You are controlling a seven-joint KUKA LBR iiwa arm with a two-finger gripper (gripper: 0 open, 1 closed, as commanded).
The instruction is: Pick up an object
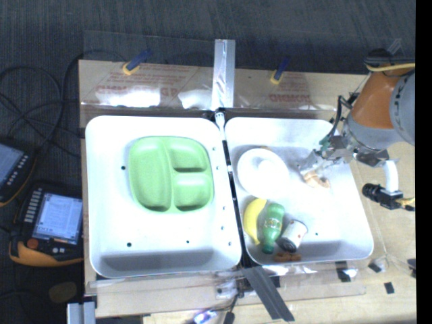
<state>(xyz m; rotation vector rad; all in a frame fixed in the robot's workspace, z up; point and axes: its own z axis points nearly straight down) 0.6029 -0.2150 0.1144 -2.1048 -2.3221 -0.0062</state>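
My gripper (322,159) hangs low over the upper right part of the right bin (351,208), with the grey arm and its orange band (374,103) reaching in from the right. A small pale tan object (313,177) lies on the bin floor right below the gripper's tip; whether they touch I cannot tell. A white round dish (262,169) sits to the gripper's left. At the bin's front lie a yellow banana-like object (252,216), a green bottle (272,225), a small can (294,233) and a small brown piece (289,255).
The left bin (108,201) holds a green divided plate (170,173). A raised divider (227,181) separates the two bins. Black cable fittings (381,194) hang by the right bin's outer wall. Electronic devices and cables lie off the bench at the left.
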